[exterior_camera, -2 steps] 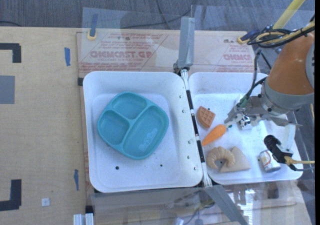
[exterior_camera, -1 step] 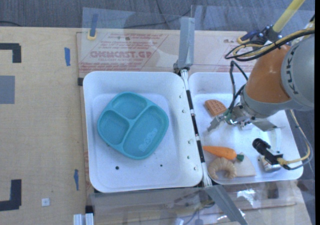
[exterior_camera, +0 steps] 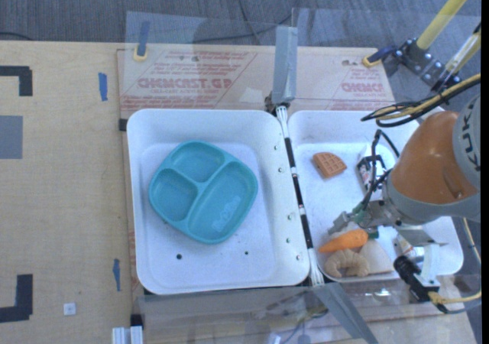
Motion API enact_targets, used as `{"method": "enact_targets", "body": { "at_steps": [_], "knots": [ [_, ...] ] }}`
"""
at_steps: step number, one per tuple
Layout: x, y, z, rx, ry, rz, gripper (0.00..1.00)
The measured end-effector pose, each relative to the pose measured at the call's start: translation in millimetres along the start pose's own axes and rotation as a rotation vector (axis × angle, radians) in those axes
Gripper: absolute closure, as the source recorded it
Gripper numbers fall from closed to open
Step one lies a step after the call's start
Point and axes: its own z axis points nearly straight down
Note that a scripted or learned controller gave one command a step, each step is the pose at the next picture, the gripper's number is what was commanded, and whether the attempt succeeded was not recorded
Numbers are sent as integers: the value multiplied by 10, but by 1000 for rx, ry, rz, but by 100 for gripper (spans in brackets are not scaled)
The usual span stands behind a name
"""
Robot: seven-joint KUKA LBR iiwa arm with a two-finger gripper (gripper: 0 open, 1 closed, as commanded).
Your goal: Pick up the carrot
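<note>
While the arm (exterior_camera: 428,174) reached over the right bin (exterior_camera: 336,136), its gripper (exterior_camera: 353,222) hung low just above the carrot (exterior_camera: 344,241), which lay near that bin's front edge beside a croissant-like pastry (exterior_camera: 345,261). Whether the jaws were apart or together could not be told. A waffle piece (exterior_camera: 328,164) lay farther back. The left bin (exterior_camera: 153,258) held a teal divided plate (exterior_camera: 202,191).

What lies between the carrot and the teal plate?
In the camera view, the two bins' adjoining white rims lie between the carrot and teal plate, plus bare bin floor.
</note>
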Motion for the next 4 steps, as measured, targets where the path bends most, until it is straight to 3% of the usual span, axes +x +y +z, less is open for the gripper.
{"method": "enact_targets", "body": {
  "at_steps": [1,2,3,4],
  "knots": [
    [-19,15,-107,-7,-2,5,100],
    [28,100,3,3,-3,201,100],
    [23,81,1,-5,0,541,100],
    [822,203,-938,13,-4,747,100]
  ]
}}
